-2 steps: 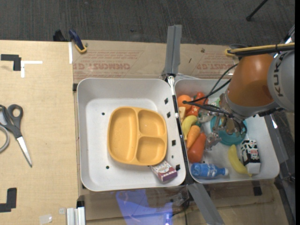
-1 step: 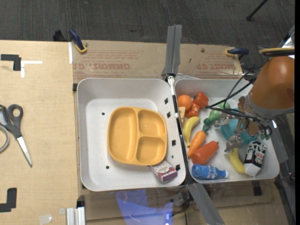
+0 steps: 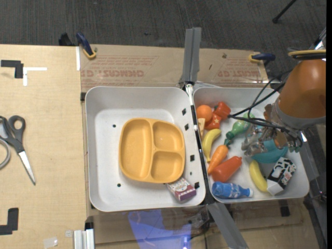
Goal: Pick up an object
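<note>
A grey robot arm with an orange band reaches from the right into the right white bin (image 3: 300,193), its gripper (image 3: 258,142) low among crowded toy foods, just above a teal piece (image 3: 271,153) and beside a green one (image 3: 237,129); whether the gripper grasps anything cannot be told from this view. Other candidates lie close by: a yellow banana (image 3: 258,175), a black-and-white carton (image 3: 281,174), a carrot (image 3: 218,158). A clean pick probably means centring on one item, descending straight, closing firmly, then lifting slowly without snagging neighbours.
</note>
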Tool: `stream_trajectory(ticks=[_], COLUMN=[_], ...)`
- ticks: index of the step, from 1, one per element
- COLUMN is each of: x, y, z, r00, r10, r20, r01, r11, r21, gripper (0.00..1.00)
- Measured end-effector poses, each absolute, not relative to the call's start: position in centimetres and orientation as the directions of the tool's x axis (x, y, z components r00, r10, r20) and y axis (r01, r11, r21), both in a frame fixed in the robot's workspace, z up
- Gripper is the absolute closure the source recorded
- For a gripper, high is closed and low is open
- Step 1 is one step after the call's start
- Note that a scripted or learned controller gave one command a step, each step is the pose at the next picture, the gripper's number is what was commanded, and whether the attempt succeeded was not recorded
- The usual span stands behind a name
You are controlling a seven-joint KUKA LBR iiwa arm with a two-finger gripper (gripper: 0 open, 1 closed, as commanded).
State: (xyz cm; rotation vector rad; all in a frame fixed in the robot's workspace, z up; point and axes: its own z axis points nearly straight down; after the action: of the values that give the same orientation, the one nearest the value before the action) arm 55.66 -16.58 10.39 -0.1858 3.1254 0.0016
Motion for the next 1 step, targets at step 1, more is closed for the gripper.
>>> stream_trajectory(ticks=[1], x=[48.39], y=[-11.29], z=[11.42], r00=[-0.969], r10=[-0.246], r20=[-0.01], r01=[-0.246], r11=[0.969], r21=[-0.009], gripper=[1.0])
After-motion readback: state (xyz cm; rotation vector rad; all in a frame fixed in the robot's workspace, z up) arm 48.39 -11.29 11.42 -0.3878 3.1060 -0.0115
